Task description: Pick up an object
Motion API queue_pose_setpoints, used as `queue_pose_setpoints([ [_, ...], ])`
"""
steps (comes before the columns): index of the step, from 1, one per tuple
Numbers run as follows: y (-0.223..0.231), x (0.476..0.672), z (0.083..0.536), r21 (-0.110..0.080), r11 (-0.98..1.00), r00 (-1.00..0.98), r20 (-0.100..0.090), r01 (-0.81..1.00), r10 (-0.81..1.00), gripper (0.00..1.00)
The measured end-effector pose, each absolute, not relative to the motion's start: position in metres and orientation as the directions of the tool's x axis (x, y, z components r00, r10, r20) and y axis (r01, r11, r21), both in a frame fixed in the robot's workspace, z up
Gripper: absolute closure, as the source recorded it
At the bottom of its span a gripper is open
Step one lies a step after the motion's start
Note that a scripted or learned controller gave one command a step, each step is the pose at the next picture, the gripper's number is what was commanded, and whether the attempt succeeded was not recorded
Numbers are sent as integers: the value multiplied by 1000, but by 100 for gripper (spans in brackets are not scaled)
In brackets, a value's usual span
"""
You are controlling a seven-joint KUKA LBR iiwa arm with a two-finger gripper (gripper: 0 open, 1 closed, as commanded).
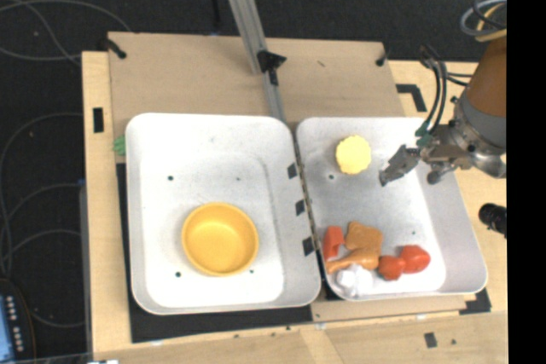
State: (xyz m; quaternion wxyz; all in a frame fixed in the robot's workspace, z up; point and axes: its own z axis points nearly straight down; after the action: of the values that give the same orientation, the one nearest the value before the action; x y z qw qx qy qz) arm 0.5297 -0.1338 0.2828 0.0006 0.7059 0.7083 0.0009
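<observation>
Objects for picking are gathered in the right bin; none is seen between the fingers. A tan bench top is set on a dark floor with loose cables; a grey metal pole runs from the top edge down to the seam between the bins. The arm is extended in from the right, its orange band above the wrist, over the right bin's upper right part; the gripper is held above the bin floor, just right of the yellow ball. Two dark fingers are seen spread apart, one pointing down-left, the other shorter beside it; they appear open with nothing between them, though the view is small and a bit blurred. In the right bin a pale yellow ball lies near the upper middle; along the near edge are clustered an orange carrot-like piece, a tan brown toy, a red piece and a white crumpled thing, touching or nearly so. In the left bin a yellow bowl sits upright, towards the near side.
</observation>
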Motion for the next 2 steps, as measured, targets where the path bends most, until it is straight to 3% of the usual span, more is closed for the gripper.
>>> queue_pose_setpoints([
  [1,-134,530,283,3,1,-1,0,1000,1000,0],
  [2,-136,538,236,-3,-1,1,-2,1000,1000,0],
])
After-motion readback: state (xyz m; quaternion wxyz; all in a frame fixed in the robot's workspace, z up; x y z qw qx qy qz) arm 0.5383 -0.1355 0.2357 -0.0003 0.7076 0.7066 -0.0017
